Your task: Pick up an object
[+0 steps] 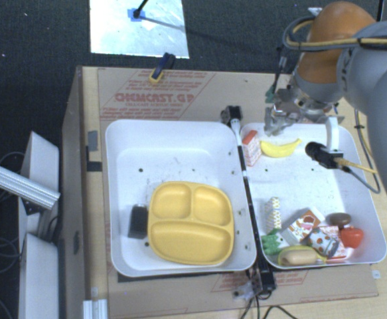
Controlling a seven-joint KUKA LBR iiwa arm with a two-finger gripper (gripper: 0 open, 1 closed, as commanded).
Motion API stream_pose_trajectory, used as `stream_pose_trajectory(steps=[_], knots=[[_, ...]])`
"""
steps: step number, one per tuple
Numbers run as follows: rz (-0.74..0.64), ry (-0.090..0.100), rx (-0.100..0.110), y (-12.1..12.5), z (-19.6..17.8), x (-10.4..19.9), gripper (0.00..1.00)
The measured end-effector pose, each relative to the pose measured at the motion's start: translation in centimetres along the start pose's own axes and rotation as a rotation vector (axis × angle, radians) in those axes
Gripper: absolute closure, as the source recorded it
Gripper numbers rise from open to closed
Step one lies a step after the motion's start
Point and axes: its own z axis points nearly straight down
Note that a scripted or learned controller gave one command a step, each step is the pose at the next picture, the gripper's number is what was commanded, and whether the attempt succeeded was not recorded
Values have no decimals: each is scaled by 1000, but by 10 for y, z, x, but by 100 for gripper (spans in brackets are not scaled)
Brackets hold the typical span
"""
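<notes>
The grey arm's two-finger hand hangs over the far left corner of the right shallow white bin; whether its fingers are spread or pressed together I cannot tell. Just beside it, toward 5 o'clock, the curved yellow toy banana lies flat on the bin floor, long axis running 9 to 3 o'clock, right tip tilted slightly up. A small red-and-white carton stands at the banana's 9 o'clock. The left white bin on the worktop holds a yellow compartment tray and a small black block.
</notes>
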Motion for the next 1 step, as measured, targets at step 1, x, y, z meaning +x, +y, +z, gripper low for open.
stream_pose_trajectory(steps=[1], knots=[[2,0,0,0,0,-1,100]])
